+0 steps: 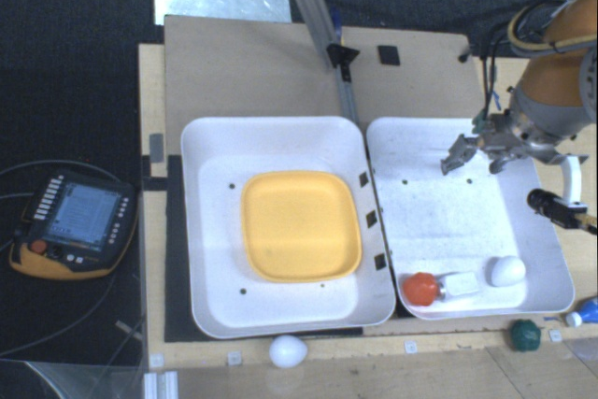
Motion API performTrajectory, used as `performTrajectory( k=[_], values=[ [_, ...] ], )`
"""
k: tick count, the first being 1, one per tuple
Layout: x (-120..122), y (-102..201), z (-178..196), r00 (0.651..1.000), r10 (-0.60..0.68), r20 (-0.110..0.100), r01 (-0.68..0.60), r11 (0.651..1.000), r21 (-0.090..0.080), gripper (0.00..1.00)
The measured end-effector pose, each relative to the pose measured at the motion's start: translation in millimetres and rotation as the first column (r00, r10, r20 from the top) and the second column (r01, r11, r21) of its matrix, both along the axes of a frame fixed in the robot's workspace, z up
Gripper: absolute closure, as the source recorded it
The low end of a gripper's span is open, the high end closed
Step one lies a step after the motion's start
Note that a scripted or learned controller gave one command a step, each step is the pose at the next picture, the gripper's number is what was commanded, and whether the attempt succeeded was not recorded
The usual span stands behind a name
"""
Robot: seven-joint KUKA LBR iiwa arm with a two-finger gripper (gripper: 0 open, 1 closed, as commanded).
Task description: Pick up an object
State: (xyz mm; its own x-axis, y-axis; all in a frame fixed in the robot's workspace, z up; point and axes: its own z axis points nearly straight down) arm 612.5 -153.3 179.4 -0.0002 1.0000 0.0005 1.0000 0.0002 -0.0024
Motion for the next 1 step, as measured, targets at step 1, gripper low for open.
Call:
performTrajectory(
  k=[1],
  values=[
    [2.9, -6.4, -58.8, 1.000, -0.001, -0.001, 0.001, 1.000, 0.000, 0.00]
  ],
)
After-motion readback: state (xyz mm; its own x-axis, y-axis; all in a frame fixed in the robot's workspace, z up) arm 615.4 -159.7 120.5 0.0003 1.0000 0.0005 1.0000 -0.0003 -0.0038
